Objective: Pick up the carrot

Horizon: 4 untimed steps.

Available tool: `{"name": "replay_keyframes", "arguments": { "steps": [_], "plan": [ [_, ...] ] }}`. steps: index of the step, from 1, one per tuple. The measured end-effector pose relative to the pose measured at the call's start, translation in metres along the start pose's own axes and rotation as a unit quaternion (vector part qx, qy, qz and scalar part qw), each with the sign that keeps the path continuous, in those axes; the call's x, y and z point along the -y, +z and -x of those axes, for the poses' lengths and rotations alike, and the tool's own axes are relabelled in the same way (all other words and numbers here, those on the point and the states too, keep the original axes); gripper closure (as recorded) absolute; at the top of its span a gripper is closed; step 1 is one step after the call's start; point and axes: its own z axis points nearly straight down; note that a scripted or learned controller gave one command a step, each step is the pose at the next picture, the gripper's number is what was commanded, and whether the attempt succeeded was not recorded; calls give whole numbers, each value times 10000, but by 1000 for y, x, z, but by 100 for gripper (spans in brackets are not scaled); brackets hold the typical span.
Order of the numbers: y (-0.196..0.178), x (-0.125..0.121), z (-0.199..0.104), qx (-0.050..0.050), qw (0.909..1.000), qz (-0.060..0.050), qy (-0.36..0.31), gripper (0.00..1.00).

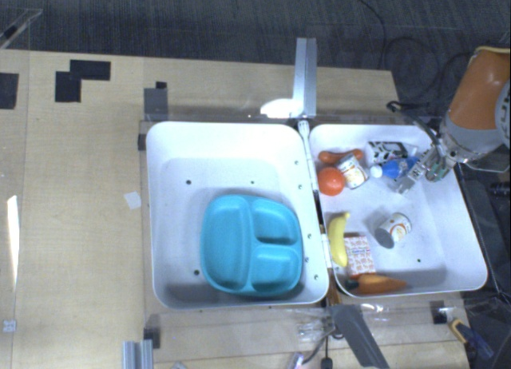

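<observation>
- While the gripper point(415, 174) hovers low over the far right part of the right bin point(467, 240), its fingers look narrowly parted and hold nothing, so this reads as the approach step.
- From the camera view, the carrot point(382, 283) lies at the near wall of that bin, just beside the banana point(338, 238) and well apart from the gripper.
- Next, I reckon, the arm must travel nearward, line up along the carrot, then descend.
- Left of all this, a blue tray point(251, 244) sits in the left bin point(172, 200).
</observation>
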Motion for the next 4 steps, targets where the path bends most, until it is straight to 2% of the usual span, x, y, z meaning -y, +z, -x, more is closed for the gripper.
{"name": "replay_keyframes", "arguments": {
  "steps": [1,2,3,4],
  "plan": [
    [0,9,9,109,9927,9,-1204,100],
    [-2,-23,5,336,9775,222,-2070,100],
    [-2,-68,-43,378,9361,165,-3494,100],
    [-3,-40,-2,400,8917,141,-4506,100]
  ]
}}
